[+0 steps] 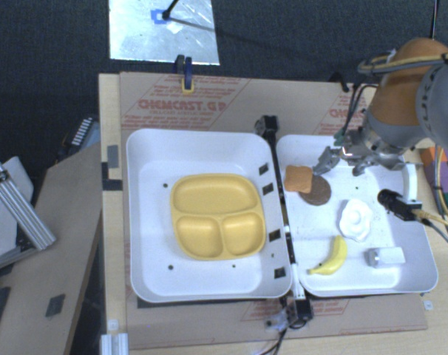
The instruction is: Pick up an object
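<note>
I had the end effector (344, 161) spread wide and holding nothing, above the right bin (423, 272). The toast slice (299, 177) lay just beside it, overlapping a brown disc (318, 191). I judged a descent might clip both, or slip off the flat toast.

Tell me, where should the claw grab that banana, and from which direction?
Probably across the middle of the banana, coming straight down from above. It lies flat and curved on the right bin floor with free space on both long sides, so fingers could close across its narrow width.
</note>
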{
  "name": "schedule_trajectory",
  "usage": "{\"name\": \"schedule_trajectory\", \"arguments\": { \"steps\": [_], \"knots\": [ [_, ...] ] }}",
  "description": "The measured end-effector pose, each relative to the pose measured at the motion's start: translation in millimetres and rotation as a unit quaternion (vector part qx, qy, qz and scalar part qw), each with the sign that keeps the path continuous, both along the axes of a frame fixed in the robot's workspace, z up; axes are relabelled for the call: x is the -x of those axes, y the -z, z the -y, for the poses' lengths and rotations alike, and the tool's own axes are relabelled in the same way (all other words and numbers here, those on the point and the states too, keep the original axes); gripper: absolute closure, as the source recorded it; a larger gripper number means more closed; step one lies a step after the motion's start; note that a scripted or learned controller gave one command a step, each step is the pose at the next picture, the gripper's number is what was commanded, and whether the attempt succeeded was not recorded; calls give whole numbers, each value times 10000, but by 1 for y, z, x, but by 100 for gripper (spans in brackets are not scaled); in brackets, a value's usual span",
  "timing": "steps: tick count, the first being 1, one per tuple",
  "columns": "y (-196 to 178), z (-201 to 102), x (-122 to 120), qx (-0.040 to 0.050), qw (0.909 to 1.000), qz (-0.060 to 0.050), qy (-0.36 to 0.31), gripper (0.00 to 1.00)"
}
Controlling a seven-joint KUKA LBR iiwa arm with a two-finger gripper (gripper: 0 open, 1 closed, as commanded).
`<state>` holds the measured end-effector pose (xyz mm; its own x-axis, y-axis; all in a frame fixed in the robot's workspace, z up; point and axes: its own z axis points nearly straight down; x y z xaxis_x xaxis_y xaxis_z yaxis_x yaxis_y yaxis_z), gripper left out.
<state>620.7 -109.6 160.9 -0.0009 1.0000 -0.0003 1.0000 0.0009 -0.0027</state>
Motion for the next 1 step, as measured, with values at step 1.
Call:
{"name": "schedule_trajectory", "arguments": {
  "steps": [1],
  "knots": [
    [48, 9, 4, -2, 10000, -1, 1, 0]
  ]
}}
